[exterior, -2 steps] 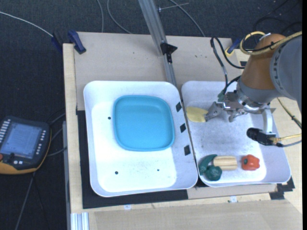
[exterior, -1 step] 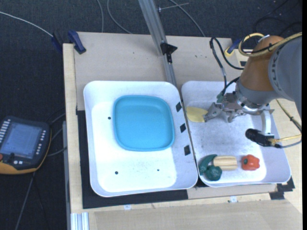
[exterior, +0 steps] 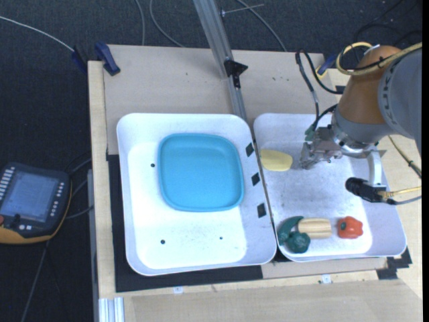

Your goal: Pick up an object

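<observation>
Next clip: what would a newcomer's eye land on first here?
Probably the big blue plate lying in the left bin. Next, the grey arm with its orange band, its gripper low in the right bin beside a yellow object.

Arm (exterior: pixel 375 92) reaches in from right; pincer (exterior: pixel 315 154) points down, low.

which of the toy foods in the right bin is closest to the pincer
The pale yellow lemon-shaped toy, alone just left of the pincer; the green, tan and red toys lie along the bin's near edge.
</observation>
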Tool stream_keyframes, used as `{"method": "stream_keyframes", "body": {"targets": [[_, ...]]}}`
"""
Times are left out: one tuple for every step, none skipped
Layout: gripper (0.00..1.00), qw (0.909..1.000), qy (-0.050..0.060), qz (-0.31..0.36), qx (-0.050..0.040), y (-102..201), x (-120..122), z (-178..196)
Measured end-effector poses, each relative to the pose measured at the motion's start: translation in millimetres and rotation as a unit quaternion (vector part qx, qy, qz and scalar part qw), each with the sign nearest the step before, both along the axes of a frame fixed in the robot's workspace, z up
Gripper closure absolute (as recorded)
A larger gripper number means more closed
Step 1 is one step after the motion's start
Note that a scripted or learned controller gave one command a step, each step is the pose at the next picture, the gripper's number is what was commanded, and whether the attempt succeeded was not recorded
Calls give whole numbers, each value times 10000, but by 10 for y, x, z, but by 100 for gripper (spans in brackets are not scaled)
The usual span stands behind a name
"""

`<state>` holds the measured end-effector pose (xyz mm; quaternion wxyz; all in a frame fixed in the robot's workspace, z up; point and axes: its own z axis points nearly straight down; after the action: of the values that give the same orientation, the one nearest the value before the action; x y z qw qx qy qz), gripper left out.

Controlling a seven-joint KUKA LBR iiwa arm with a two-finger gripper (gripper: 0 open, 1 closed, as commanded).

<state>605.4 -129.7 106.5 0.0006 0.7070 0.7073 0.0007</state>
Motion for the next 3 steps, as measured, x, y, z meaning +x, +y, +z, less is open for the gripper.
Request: {"method": "stream_keyframes", "body": {"targets": [[100, 10000, -12, -1, -4, -6, -24, 430], [100, 10000, -13, 2, -3, 68, -38, 1018], [100, 10000, -17, 3, -3, 157, 3, 1501]]}}
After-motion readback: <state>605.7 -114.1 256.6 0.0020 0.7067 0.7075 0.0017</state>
